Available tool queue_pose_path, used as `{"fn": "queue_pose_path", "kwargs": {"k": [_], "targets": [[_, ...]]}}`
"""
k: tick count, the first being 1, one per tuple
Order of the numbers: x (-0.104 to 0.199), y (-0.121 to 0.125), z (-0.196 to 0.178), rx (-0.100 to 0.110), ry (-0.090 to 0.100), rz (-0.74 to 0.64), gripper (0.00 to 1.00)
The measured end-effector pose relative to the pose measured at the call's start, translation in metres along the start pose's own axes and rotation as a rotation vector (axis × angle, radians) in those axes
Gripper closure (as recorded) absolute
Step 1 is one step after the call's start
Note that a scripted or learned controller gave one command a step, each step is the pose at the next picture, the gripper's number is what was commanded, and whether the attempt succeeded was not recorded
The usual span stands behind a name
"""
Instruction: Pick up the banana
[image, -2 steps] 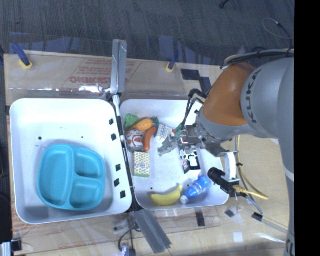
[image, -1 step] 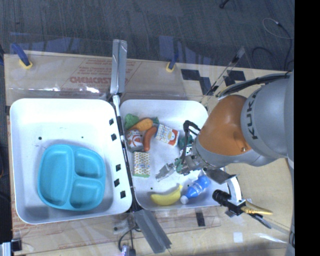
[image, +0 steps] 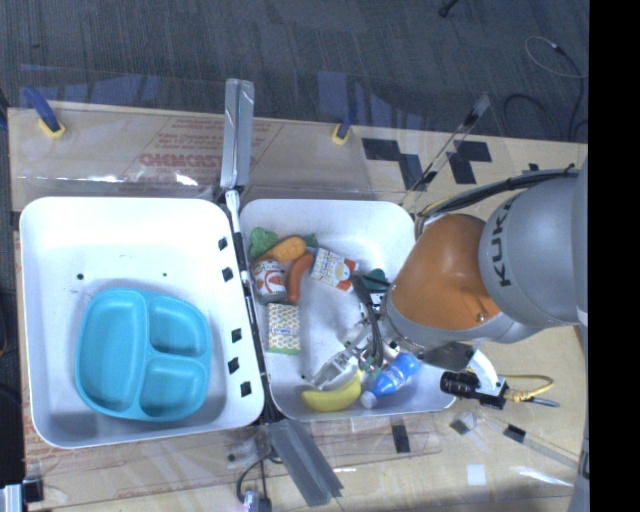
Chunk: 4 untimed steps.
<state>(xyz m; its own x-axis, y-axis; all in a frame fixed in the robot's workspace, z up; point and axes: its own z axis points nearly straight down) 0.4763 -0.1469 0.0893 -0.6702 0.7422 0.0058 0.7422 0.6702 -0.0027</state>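
Yellow curved banana (image: 332, 397) lies at the lower edge of the right-hand shallow white bin (image: 395, 215), lower centre of frame, tight against the front wall. Blue plastic bottle with white cap (image: 390, 378) sits just beside its right end, maybe touching.

Camera view: grey arm with orange band (image: 450, 275) comes in from frame right, wrist over the bin's lower right part. Pincer (image: 352, 358) hangs just above the banana, metal tips near its upper side. Can't tell how far open it is, tips blur into clutter. Nothing visibly held; banana looks to be resting on the bin floor.

Other stuff, upper left of that bin: orange carrot-like toy (image: 289, 250), green leafy item (image: 262, 241), red and white can (image: 269, 280), small printed carton (image: 331, 268), flat patterned packet (image: 283, 328). All well apart from the banana. Left-hand white bin (image: 50, 225) holds a light blue divided plastic tray (image: 143, 352), irrelevant.

Judgement on the grasp:
- step in hand looks like final descent onto the banana
- straddle it across its short axis, near mid-length
- wall is close behind, so one tip needs the gap between banana and wall; risk of landing on the rim
- bottle may get nudged or pinched too; bias left
- close fully before lifting, lift straight up
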Motion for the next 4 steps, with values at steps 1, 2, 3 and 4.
{"fn": "queue_pose_path", "kwargs": {"k": [1, 2, 3, 4], "targets": [[-0.0001, 0.0010, -0.0081, 0.001, 0.002, -0.005, 1.00], [0.0063, 0.0060, -0.0007, 0.000, 0.000, -0.099, 1.00], [0.0063, 0.0062, -0.0007, 0.000, 0.000, -0.099, 0.00], [0.0064, 0.0074, -0.0087, 0.001, 0.003, -0.105, 1.00]]}}
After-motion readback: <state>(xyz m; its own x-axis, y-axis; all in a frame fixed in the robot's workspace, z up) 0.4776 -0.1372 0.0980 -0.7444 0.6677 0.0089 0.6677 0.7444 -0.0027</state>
